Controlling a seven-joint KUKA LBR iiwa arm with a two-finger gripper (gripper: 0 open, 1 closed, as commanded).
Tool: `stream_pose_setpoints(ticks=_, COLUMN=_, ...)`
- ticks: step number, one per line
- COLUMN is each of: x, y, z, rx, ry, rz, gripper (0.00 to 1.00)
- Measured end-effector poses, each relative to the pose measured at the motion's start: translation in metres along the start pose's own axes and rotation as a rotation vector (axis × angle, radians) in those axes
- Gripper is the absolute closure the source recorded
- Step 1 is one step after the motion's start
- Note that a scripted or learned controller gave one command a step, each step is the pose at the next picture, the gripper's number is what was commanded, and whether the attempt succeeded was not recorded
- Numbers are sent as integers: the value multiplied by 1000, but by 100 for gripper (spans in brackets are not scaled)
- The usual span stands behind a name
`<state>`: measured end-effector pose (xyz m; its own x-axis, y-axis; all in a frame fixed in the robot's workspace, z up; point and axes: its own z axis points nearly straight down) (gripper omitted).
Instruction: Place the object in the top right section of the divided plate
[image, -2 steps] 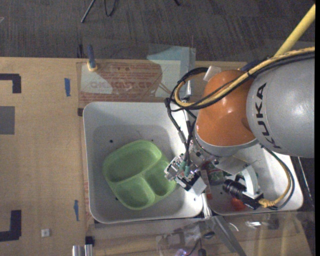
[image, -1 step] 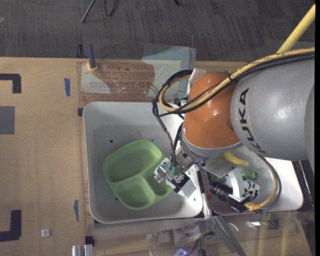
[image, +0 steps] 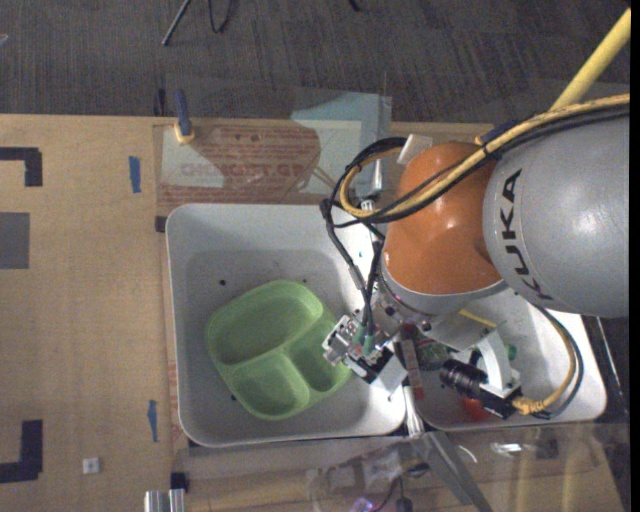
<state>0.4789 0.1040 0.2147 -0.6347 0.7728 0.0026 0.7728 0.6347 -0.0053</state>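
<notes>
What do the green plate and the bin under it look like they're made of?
Green plate: probably molded plastic, matte to semi-gloss, judging by its uniform lime colour, soft rounded dividers and thick rim. Left bin: likely white plastic too, with smooth walls, rounded corners and a dull sheen, though painted metal can't be ruled out.

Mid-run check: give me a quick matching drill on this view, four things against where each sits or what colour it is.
Things:
1. divided plate
2. tool
3. arm's band
4. red item

Descriptions:
A. orange, above the wrist
B. in the right bin, partly hidden under the arm
C. light green, lying in the left bin
D. at the plate's right edge, by the wall between the bins

Pairs: 1-C, 2-D, 3-A, 4-B
</notes>
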Motion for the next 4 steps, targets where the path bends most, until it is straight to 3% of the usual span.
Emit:
stream_pose_setpoints(ticks=1, x=-31, y=-26, z=0, rx=1, ry=1, rz=153, gripper=100)
stream_pose_setpoints(ticks=2, x=-28, y=-23, z=-124, rx=-3, ry=-2, rz=22, gripper=100)
stream_pose_setpoints(ticks=3, x=-98, y=-58, z=-188, rx=-4, ry=-3, rz=-83, gripper=100)
stream_pose_setpoints(ticks=4, x=-34, y=-18, z=-11, rx=-1, ry=0, rz=-227, gripper=100)
